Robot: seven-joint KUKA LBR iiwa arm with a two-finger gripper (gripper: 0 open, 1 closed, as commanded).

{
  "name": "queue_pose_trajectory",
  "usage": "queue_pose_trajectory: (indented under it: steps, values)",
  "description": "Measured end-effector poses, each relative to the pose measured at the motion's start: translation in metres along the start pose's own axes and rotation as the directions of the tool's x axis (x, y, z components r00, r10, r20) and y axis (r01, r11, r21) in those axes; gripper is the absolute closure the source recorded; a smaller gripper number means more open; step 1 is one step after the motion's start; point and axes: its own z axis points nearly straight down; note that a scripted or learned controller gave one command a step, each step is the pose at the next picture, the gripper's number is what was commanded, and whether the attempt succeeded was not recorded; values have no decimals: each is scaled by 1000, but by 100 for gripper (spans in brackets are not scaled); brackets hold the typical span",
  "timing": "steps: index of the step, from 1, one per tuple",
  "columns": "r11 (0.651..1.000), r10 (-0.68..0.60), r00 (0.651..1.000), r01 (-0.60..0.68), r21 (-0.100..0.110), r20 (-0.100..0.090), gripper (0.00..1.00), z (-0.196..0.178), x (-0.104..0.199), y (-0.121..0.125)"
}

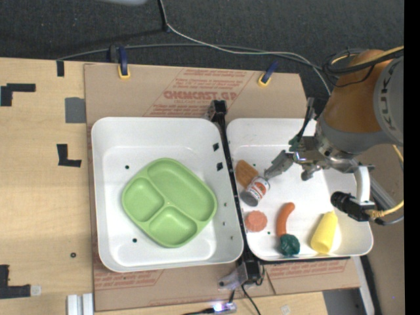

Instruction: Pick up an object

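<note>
Tool point(268, 173) over small can point(254, 189), grip state unclear; can label unreadable; cardboard point(197, 90) lettering illegible.

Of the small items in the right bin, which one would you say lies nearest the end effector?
The can, lying on its side beside the brown item. The end effector is just above it; the sausage, disc, yellow item and green ball lie farther down.

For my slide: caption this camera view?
Gripper reaches toward a small can in the right bin; green plate in left bin.
</note>
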Motion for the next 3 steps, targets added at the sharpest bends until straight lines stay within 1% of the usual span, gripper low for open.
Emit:
queue_pose_trajectory:
  steps: [1, 2, 3]
  values:
    - [1000, -3, 1000, 3, -13, 1, 0, -7, 0, 3]
    - [1000, -3, 1000, 3, -8, 2, 0, 51, 10, 6]
    - [1000, -3, 1000, 3, -10, 2, 0, 115, 11, 8]
